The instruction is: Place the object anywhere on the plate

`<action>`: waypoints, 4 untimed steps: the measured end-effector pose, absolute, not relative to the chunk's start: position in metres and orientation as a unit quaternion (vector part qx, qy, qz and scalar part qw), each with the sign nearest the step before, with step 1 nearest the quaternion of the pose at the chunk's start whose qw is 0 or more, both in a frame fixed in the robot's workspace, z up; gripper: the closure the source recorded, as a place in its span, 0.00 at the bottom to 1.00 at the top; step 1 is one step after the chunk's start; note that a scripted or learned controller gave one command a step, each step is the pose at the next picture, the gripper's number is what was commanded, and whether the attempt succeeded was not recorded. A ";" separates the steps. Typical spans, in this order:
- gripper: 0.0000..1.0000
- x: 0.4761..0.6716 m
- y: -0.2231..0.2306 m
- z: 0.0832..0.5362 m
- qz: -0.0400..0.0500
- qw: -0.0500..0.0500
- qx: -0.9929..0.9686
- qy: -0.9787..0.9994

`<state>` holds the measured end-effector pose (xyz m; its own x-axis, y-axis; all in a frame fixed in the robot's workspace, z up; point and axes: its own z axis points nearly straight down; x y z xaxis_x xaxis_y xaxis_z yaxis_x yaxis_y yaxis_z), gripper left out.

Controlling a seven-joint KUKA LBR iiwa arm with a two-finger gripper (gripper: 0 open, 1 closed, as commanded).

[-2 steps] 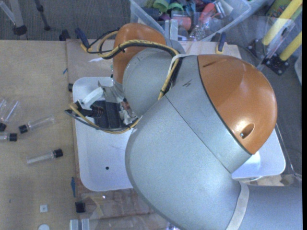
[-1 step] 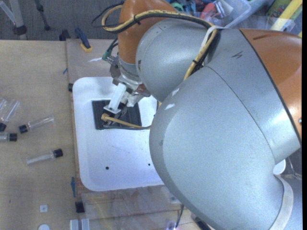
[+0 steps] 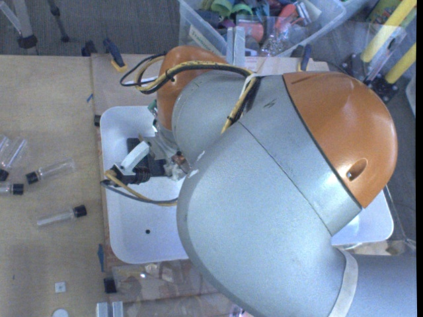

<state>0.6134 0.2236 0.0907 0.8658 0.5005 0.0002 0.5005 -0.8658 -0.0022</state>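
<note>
The grey arm with its orange bands covers most of both white bins. Its wrist and gripper (image 3: 153, 158) hang low over the upper half of the left bin (image 3: 125, 240), close to that bin's left wall. The arm's own body hides what lies under the gripper. A small dark speck (image 3: 147, 230) sits on the bare white floor in the lower part of the left bin. A corner of the right bin (image 3: 378, 226) peeks out from under the arm at the right.
Several clear vials with black caps (image 3: 61, 214) lie on the wooden bench left of the bins. A clear tub of colourful toys (image 3: 261, 8) stands behind the bins. Yellow tubes (image 3: 390, 25) lean at the top right.
</note>
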 end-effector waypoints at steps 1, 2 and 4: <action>1.00 0.629 0.226 0.155 0.001 0.000 -0.887 -0.463; 1.00 0.666 0.226 0.221 0.001 0.000 -0.828 -0.561; 1.00 0.586 0.223 0.362 -0.001 0.000 -0.990 -0.141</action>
<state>0.5859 0.2233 0.3619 0.9605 0.2784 0.0020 0.2784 -0.9605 0.0008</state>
